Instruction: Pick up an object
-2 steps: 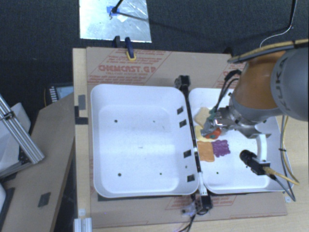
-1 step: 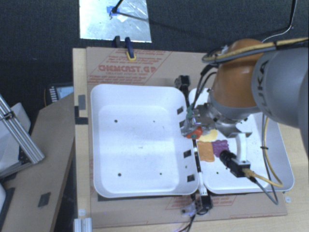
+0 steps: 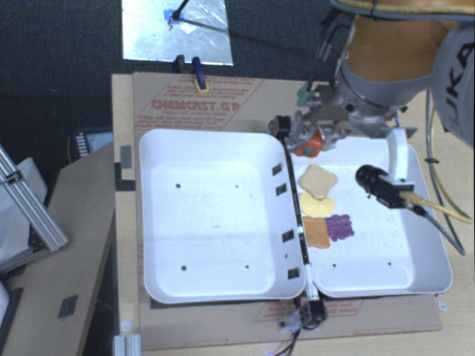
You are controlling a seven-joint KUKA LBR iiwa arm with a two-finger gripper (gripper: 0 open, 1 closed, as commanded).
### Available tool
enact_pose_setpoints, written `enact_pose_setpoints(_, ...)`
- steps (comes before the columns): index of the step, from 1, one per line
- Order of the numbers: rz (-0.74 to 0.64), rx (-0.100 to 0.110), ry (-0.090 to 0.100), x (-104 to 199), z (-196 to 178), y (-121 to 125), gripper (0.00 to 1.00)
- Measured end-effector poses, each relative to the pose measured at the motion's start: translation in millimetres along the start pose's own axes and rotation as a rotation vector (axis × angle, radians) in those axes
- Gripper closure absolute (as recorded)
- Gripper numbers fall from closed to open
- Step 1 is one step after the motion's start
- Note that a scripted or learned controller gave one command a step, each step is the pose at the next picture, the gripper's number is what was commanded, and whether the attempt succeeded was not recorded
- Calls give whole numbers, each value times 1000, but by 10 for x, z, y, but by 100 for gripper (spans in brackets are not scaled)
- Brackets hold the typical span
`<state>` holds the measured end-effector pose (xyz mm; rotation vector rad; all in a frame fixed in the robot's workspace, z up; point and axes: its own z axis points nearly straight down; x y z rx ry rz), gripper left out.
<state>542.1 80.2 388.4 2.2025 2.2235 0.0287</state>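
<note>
My gripper [image 3: 306, 133] hangs over the far left corner of the right bin [image 3: 415, 273], under the grey and orange wrist. A small orange-red object [image 3: 309, 147] sits right beneath it, partly hidden by the gripper body. Closer to the front along the bin's left wall lie a tan bread-like slice [image 3: 318, 180], a yellow piece [image 3: 318, 206], an orange piece [image 3: 315, 233] and a purple grape cluster [image 3: 340, 227].
The left bin [image 3: 156, 273] adjoins the right one across a clipped divider [image 3: 293, 206]. A black cylinder with a yellow cable [image 3: 380, 185] reaches over the right bin from the arm. A cardboard sheet [image 3: 200, 99] lies under both bins.
</note>
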Motion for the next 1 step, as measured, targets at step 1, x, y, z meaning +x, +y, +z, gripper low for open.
enact_pose_setpoints(1,2,22,-4,358,358,-82,100)
